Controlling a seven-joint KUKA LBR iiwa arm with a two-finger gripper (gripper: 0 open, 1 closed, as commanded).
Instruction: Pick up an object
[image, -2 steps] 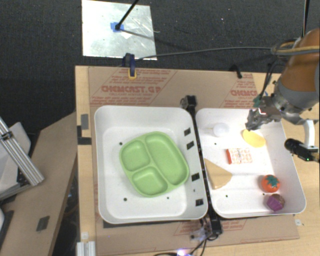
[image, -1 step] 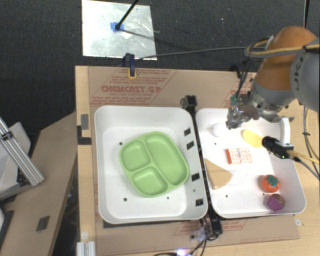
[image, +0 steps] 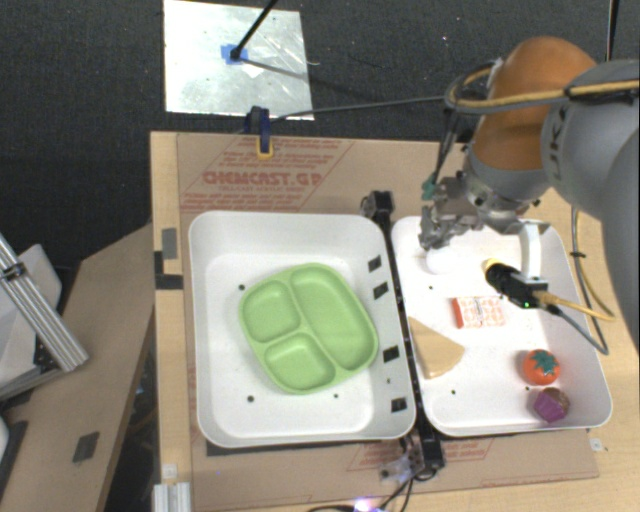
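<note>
Two white bins side by side. The left bin (image: 215, 330) holds a green divided plate (image: 306, 326). The right bin (image: 590, 385) holds a tan wedge (image: 436, 350), red-and-white packet (image: 479, 312), orange fruit (image: 540, 367), purple piece (image: 550, 404) — the gripper (image: 438, 235) hovers at its far-left corner.

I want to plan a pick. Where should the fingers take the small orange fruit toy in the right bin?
Probably from straight above, across the round middle of the orange fruit toy. It sits alone, apart from the purple toy and the right bin wall, so both sides are free.
</note>
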